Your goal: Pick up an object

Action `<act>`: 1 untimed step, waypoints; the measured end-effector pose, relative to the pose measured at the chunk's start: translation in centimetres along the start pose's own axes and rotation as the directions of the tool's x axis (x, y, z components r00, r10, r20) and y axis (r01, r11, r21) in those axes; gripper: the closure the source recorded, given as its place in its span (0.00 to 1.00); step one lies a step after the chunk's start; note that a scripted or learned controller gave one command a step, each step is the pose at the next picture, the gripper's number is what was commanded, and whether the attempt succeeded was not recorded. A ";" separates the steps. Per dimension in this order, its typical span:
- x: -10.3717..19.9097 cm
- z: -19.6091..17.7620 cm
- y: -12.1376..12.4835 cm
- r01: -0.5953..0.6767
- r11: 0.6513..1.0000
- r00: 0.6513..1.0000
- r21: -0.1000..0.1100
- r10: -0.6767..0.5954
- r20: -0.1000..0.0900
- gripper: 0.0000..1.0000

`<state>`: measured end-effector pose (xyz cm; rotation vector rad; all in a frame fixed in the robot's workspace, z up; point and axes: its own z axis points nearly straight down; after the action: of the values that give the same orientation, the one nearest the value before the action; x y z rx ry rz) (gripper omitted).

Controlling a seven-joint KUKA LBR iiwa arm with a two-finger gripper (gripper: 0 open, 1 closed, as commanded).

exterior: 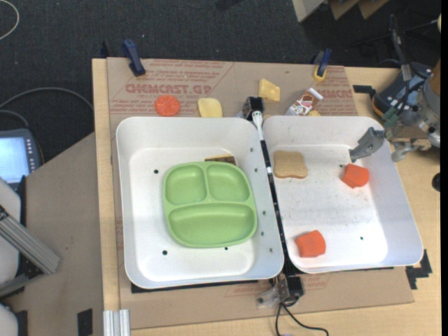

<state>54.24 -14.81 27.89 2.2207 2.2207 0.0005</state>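
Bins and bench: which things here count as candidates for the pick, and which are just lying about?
Job:
gripper, above the right bin
orange block nearest it
second orange block
toast slice

Lying about:
green divided plate, left bin
orange disc, two yellow pieces, small packet, behind the bins

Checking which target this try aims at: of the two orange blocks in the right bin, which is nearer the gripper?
The orange block at the bin's far right, just below the gripper. The other orange block lies near the front edge, well away.
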 end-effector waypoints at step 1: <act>-7.6 10.6 2.0 -0.005 1.000 1.000 0.007 0.005 0.000 0.00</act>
<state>56.28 -22.42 17.28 2.2299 2.2189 -0.0077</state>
